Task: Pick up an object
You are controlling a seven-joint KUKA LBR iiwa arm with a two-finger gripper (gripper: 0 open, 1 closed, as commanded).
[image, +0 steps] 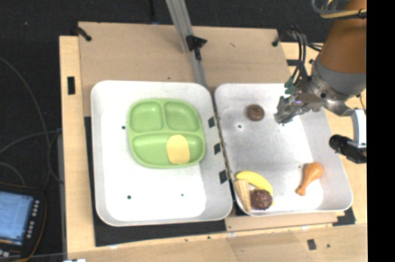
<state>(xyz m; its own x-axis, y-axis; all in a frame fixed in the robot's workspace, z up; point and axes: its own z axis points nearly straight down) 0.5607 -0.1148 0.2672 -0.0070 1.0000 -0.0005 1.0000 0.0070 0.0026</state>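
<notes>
Banana point(253, 180) at front; brown ball point(255, 111) just left of end effector point(285, 113) (grip state unclear).

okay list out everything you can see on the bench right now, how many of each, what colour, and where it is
white bins: two, white, side by side on the bench
divided plate: one, green, in the left bin
yellow piece: one, pale yellow, in the plate's lower compartment
brown round item: one, brown, upper part of the right bin
banana: one, yellow, lower left corner of the right bin
dark round item: one, dark red-brown, just below the banana
drumstick: one, orange, lower right of the right bin
metal pole: one, grey, above the bins
gripper: one, dark, over the right bin beside the brown round item
</notes>
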